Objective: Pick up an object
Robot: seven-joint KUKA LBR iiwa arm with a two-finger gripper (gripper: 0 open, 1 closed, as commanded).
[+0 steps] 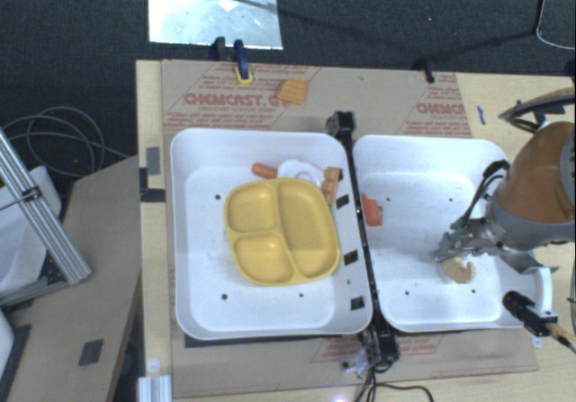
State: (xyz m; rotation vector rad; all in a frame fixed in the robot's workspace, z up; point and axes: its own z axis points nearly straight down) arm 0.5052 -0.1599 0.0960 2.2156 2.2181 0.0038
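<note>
My gripper (pixel 455 250) is low in the right bin (pixel 423 310), toward its right side, with the grey arm and its orange band (pixel 538 177) coming in from the right. A small beige rounded object (pixel 460 272) lies on the bin floor directly under and just in front of the gripper, touching or nearly touching it. A small orange-red piece (pixel 372 210) rests against the right bin's left wall.
The left bin (pixel 202 301) holds a yellow divided plate (pixel 281 231), an orange sausage-shaped toy (pixel 265 171), a white item (pixel 300 172) and a tan block (pixel 331 181). A tan piece (pixel 292 90) lies on the cardboard behind the bins.
</note>
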